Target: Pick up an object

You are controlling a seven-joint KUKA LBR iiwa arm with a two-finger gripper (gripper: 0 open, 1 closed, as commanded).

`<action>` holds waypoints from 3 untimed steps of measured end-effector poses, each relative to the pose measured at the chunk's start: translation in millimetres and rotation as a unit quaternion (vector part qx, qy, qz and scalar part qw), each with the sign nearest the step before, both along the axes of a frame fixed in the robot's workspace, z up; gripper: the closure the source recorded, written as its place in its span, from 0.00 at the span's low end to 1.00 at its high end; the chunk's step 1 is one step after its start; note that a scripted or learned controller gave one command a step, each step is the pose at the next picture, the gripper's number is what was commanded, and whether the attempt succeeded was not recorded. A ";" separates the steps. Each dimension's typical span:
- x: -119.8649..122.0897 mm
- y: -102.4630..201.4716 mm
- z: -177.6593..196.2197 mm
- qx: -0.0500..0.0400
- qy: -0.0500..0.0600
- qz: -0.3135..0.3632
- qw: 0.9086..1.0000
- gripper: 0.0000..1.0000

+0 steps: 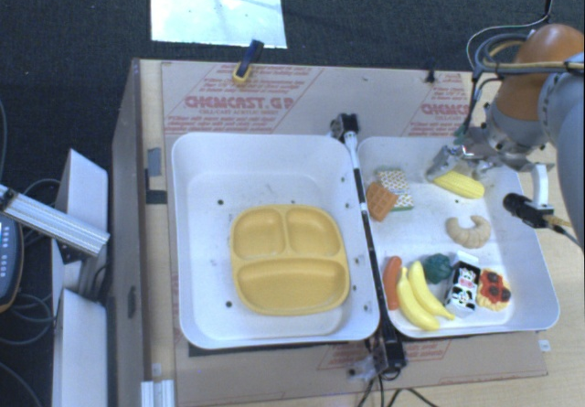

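The tool (454, 165), grey metal at the end of the arm with its orange band (548, 47), hangs low over the far part of the right-hand shallow white plastic bin (523, 250). From where I stand I cannot tell whether it is apart or together. Right under it lies a small smooth yellow oblong toy piece (460, 184), so close that the two look to be touching, though I cannot see it gripped. Towards the near side, a little apart, sits a pale tan curled croissant-shaped toy (469, 230). Over by the bin's left wall an orange waffle-textured wedge (380, 202) leans against a pale checked flat piece (397, 184). Along the near edge the toys crowd together: a slim orange carrot-shaped piece (392, 279), a pair of glossy yellow plastic bananas (419, 297), a dark green lumpy piece (438, 266), a little black-and-white cow-patterned carton (465, 287) and a yellow pizza-like slice with red spots (494, 289), each just beside the next. None of these lies between the tool and the yellow oblong. The left-hand white plastic bin (206, 178) holds a yellow moulded three-compartment tray (290, 261), lying flat. Both bins rest on a pale tabletop (274, 96) printed with red lettering.
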State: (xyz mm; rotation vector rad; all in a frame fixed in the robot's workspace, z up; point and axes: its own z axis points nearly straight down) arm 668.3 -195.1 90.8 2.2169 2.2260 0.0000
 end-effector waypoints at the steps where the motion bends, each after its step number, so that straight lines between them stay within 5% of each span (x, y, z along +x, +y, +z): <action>1: 2.0 -0.7 13.3 -0.002 -0.003 0.001 1.000 1.00; 2: -41.3 63.3 75.3 0.000 -0.002 0.001 1.000 1.00; 3: -44.9 147.8 128.1 0.001 -0.002 0.000 1.000 1.00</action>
